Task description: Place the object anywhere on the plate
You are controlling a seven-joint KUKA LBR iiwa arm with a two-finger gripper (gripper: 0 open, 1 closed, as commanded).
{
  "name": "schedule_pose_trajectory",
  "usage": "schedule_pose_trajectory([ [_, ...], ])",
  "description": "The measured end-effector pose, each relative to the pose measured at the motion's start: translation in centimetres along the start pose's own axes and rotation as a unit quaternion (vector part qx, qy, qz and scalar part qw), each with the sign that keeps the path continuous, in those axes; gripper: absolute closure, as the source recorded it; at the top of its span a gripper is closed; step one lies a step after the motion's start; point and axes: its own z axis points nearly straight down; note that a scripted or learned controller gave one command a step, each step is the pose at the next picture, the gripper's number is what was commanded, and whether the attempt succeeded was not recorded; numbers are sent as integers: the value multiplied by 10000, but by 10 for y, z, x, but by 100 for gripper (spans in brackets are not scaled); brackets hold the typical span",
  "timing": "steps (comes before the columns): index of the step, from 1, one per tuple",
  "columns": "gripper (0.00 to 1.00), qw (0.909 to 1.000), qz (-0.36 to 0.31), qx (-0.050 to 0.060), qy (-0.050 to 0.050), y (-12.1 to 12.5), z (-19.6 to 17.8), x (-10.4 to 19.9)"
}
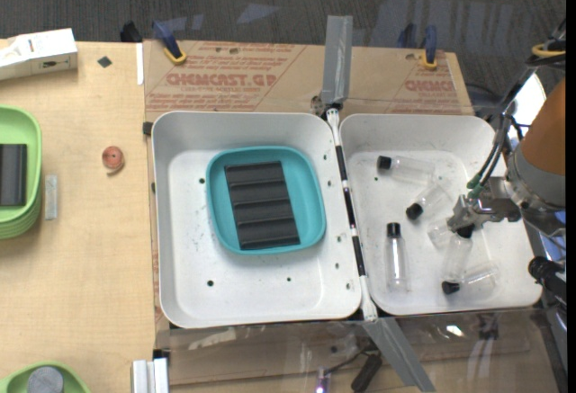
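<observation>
A teal plate (312,211) lies in the left white bin (180,283), with a dark ridged block (261,204) on it. Several clear vials with black caps are scattered in the right bin (504,297): one at the back (407,168), one in the middle (425,202), one lying lengthwise (395,258), one at the front right (472,279). My gripper (464,220) is low over the right side of this bin, above a clear vial (443,235). Whether it touches that vial is unclear.
A raised divider (346,211) separates the two bins. Cardboard (234,76) lies behind them. On the wooden bench to the left are a green bowl stack (27,202), a small red disc (112,157) and a white box (36,51).
</observation>
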Motion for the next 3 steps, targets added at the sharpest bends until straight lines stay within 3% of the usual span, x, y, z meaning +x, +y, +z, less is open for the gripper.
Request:
schedule_pose_trajectory([
  [1,100,9990,-444,4,-1,5,15,68],
  [2,100,9913,-1313,0,-4,-2,-4,124],
  [3,100,9830,-1833,7,-4,50,18,156],
])
